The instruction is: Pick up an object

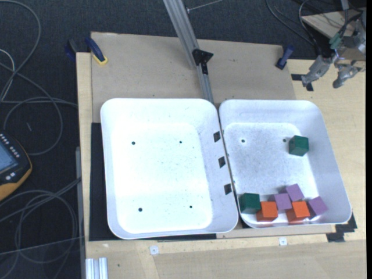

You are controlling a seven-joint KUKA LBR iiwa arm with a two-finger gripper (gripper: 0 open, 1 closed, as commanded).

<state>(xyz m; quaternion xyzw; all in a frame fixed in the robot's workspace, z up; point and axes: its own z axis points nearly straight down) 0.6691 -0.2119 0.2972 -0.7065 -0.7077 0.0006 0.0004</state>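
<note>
You are seeing no readable writing. The right bin point(328, 150) is holding a green cube point(299, 146) toward its upper right and six cubes point(283, 204) along its lower edge. At the frame's upper right, the gripper point(331, 76) is hovering, fingers apart.

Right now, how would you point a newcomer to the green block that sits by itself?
Take the right-hand bin of the two white bins. Most blocks crowd its near edge; the lone green block lies apart, toward the far right corner. The other green block sits in that near cluster, beside an orange block.
</note>
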